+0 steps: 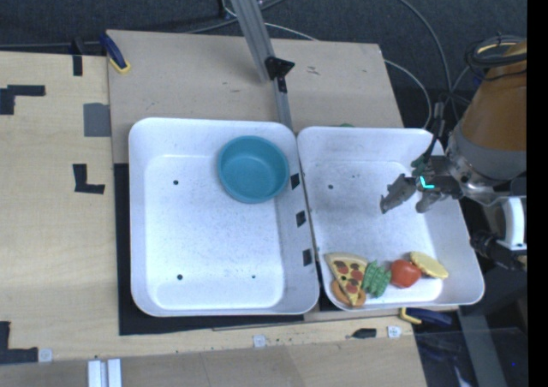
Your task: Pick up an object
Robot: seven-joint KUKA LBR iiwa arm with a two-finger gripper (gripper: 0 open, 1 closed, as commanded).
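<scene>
My gripper [409, 198] hangs over the right part of the right bin [360, 163], fingers spread apart with nothing between them. Along that bin's front edge lie a pizza slice [344, 276], a green leafy piece [375, 277], a red tomato [405, 273] and a yellow piece [428, 264]. The gripper is well above and behind these, closest to the tomato and the yellow piece. A blue bowl [253, 169] sits upright in the back right corner of the left bin [171, 231].
A grey pole [253, 21] slants down from the top to the gap between the bins. Cables loop over the bench behind the right bin. The arm's orange band [501, 111] stands at the right edge.
</scene>
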